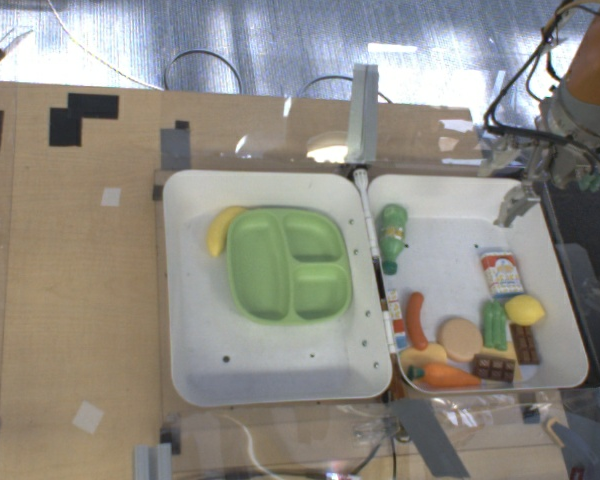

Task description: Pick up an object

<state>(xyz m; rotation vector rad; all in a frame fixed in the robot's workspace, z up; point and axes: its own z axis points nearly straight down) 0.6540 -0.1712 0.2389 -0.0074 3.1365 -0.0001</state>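
Observation:
The right bin point(450, 218) holds several toy foods. A green bottle point(391, 234) lies near its left wall. A red-and-white can point(500, 273), a lemon point(525, 310), a green vegetable point(494, 323) and a chocolate bar point(524, 343) sit at its right side. A sausage point(416, 318), a tan round piece point(461, 338) and a carrot point(448, 375) lie along the front. My gripper point(515, 206) hangs over the bin's far right corner, above and apart from the can, with nothing seen in it.
The left bin point(200, 348) holds a green divided plate point(287, 265) with a banana point(220, 230) against its left rim. A grey post point(364, 113) stands behind the seam between the bins. Cables loop behind the bins.

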